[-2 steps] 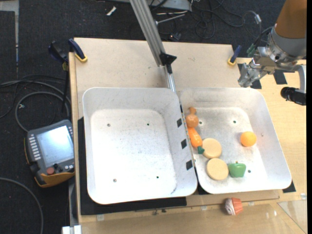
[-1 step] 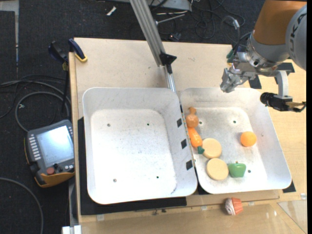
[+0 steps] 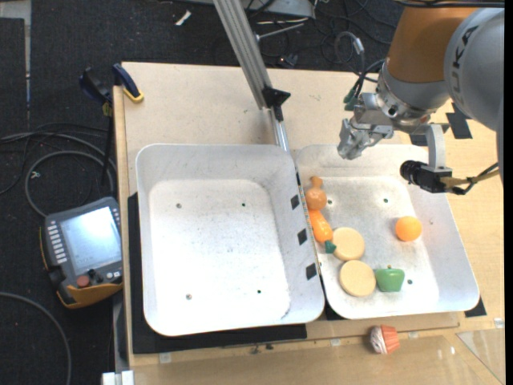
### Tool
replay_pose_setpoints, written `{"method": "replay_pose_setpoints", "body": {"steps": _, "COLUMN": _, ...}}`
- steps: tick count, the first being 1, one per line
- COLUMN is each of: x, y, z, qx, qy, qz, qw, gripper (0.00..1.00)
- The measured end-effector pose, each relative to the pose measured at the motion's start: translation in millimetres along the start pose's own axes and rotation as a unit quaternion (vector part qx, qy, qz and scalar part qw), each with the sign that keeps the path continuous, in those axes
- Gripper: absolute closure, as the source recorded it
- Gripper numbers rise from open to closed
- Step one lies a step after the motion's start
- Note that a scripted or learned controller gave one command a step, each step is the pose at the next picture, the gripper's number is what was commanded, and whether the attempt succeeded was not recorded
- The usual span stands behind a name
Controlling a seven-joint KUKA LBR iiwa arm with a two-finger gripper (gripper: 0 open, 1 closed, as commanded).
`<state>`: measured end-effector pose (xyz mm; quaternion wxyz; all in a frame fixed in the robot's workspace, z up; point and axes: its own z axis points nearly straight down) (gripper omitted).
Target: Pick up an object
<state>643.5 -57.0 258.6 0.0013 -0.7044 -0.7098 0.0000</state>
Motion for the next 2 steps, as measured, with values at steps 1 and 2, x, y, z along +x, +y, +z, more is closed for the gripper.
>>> {"method": "replay_pose_setpoints", "body": {"steps": 1, "x": 58, "y": 1, "z": -4, "qx": -0.001, "qy": 0.000, "qz": 0.000, "qw": 1.0000, "gripper": 1.00}}
{"method": "replay_pose_setpoints", "body": {"steps": 2, "x": 109, "y": 1, "z": 14, "qx": 0.000, "qy": 0.000, "qz": 0.000, "qw": 1.0000, "gripper": 1.00}}
